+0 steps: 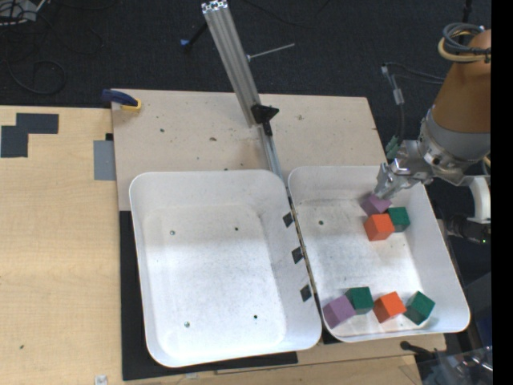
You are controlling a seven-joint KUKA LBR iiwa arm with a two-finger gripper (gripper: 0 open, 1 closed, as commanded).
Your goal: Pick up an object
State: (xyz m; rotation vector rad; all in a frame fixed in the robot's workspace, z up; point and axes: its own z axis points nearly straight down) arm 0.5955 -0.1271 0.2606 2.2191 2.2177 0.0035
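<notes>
1. The grey arm with its orange band [465,95] reaches in from the right, and its two-finger gripper [388,184] hangs low over the far part of the right-hand shallow white bin [449,271].
2. The gripper tip sits directly above a small purple block [373,204], close enough that the two appear to meet; whether the fingers are spread or closed, or whether they grasp the block, cannot be told from this angle.
3. Just in front of the purple block lies an orange cube [379,226], and a green cube [399,217] rests beside it on the right; the three form a tight cluster, seemingly touching.
4. Near the front wall of the same bin stands a second group: a purple cube [339,310], a green cube [361,298], an orange cube [389,305] and another green cube [419,307], set in a rough row.
5. The left-hand shallow white bin [152,215] sits beside the right one, their rims meeting along the middle.
6. A slanted aluminium rail [232,58] rises from the tan bench board [200,127] behind the bins, and a blue-and-yellow clamp [120,99] lies at the board's far left corner.
</notes>
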